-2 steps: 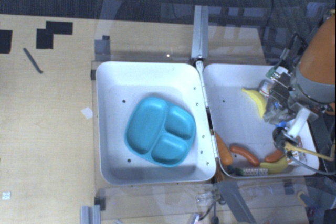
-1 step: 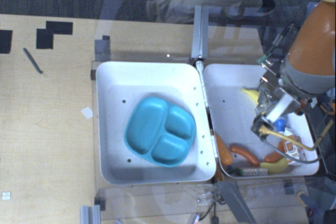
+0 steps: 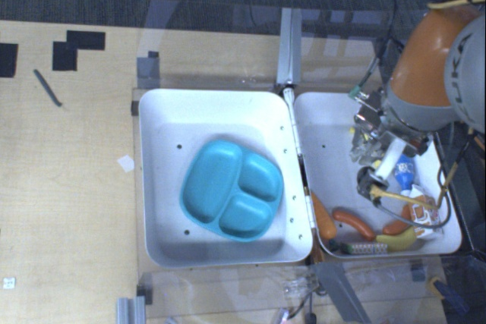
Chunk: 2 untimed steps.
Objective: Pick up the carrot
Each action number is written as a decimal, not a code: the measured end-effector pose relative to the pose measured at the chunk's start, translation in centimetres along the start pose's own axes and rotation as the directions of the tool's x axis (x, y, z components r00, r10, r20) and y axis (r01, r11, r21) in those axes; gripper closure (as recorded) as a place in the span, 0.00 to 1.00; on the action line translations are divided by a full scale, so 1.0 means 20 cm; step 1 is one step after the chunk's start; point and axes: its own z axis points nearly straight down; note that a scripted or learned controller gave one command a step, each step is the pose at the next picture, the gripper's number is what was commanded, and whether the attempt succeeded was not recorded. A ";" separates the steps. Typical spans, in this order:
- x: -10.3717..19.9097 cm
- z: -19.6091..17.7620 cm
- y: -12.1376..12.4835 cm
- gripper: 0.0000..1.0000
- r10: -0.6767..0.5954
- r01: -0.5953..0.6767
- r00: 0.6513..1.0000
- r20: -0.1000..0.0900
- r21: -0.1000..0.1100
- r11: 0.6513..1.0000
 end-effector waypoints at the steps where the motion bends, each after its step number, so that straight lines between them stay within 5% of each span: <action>1: 0.06 -0.91 0.09 1.00 -0.229 0.229 0.973 -0.002 -0.007 0.973; 2: 0.03 -0.20 -0.12 1.00 0.570 -0.570 0.822 -0.002 0.001 0.822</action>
